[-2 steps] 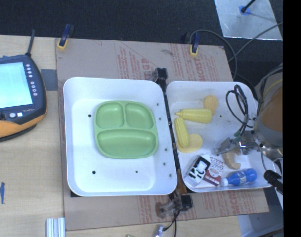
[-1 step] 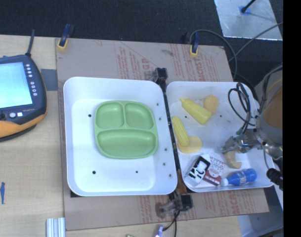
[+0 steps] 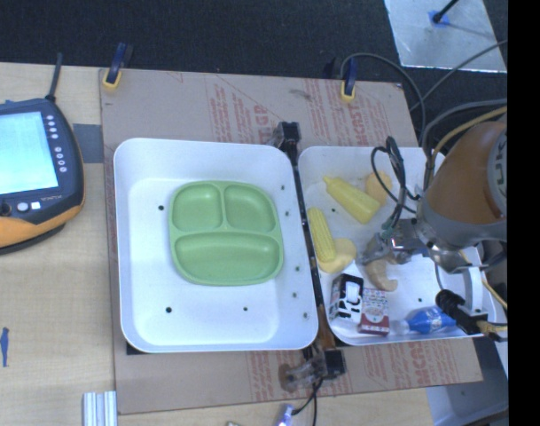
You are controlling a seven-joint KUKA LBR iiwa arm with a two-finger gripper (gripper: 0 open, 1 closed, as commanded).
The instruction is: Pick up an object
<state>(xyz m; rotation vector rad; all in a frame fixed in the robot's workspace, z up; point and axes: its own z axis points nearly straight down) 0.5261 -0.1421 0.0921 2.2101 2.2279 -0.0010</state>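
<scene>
Over the right-hand bin my arm reaches in, grey with its orange band, and my tool sits low among the clutter near the bin's middle. I cannot tell how far it is spread; cables and the wrist hide its tips. It hangs just above a small pale, rounded piece, and whether it touches it I cannot tell.

Around it lie two yellow corn cobs, one ribbed and lying lengthwise by the bin's left wall, one smoother and set at a slant further back. Near the front edge rest a black-and-white packet, a small red-and-white carton and a blue glossy thing.

The left bin holds a matte green divided plate with three compartments. A tablet-like pendant lies on the wooden surface at far left.
</scene>
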